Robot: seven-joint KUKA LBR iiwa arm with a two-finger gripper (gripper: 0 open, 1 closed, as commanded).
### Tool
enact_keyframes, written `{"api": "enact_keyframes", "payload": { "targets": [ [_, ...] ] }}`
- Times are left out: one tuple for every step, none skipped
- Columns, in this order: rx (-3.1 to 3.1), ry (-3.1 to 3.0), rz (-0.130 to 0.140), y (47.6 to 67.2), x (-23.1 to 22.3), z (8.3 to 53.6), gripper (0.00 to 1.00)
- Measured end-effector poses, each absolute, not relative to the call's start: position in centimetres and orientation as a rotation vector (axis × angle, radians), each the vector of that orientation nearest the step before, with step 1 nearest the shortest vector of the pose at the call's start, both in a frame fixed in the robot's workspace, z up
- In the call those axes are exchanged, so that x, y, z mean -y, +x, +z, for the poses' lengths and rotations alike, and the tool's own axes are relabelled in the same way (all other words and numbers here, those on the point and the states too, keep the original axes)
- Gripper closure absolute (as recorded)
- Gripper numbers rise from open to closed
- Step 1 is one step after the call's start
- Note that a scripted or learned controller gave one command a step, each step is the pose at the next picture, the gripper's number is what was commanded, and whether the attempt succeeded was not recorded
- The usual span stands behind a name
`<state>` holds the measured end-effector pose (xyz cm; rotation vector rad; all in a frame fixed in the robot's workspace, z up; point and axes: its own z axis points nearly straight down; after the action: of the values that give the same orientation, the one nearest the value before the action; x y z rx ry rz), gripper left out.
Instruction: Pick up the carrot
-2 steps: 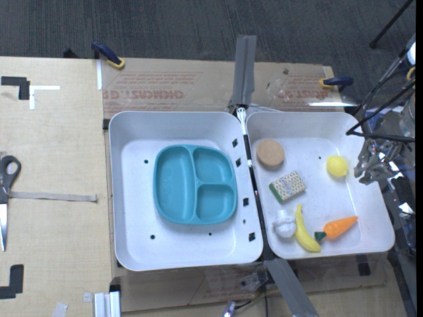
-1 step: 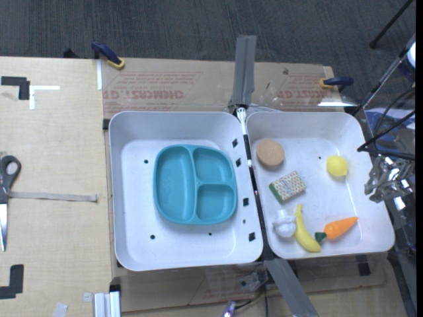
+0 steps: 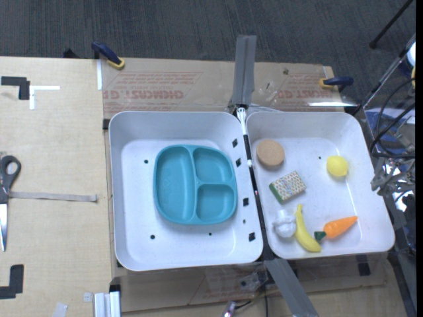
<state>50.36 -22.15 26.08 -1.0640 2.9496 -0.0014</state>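
Nothing done yet: the carrot [image 3: 341,226] lies untouched in the right bin [image 3: 370,150], my jaws' state I cannot tell.

Wooden bench [image 3: 53,243], two white bins [image 3: 125,197], scissors [image 3: 6,177]

Single fixed camera above bench [image 3: 53,144], looking down at slant; far enough to take in both white bins: left bin [image 3: 125,197], right bin [image 3: 360,177], plus dark floor [image 3: 198,12] beyond
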Motion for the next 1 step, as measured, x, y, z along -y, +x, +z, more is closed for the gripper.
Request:
{"api": "enact_keyframes", "payload": {
  "targets": [
    [-2.758, -1.491, -0.002, 50.38, 22.15, 30.06, 1.00]
  ]
}}
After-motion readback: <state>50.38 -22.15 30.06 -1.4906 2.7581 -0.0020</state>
